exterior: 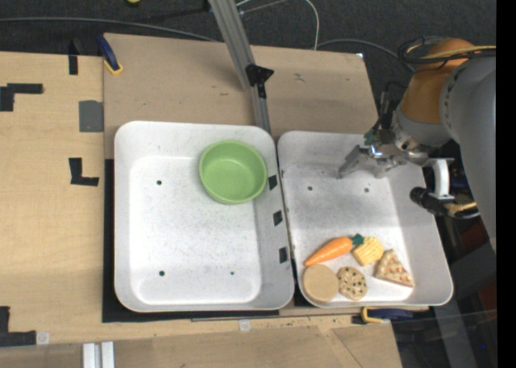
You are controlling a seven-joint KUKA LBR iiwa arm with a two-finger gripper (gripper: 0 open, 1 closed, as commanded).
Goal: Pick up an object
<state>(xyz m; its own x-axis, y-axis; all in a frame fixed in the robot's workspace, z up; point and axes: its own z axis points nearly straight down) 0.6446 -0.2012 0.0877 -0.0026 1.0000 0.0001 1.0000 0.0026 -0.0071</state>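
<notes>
We see a green bowl [233, 171] in a speckled white bin [145, 221]; beside it, an orange carrot [327, 251], green-topped.

robot lab: taped bench [48, 116], white bins [129, 221]

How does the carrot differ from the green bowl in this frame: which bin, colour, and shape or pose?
The carrot lies in the right bin; the green bowl sits in the left bin. The carrot is orange with a green top, the bowl plain light green. The carrot is small, long and lies slanted; the bowl is round, larger and sits upright, mouth up. Both rest apart from the claw.
</notes>
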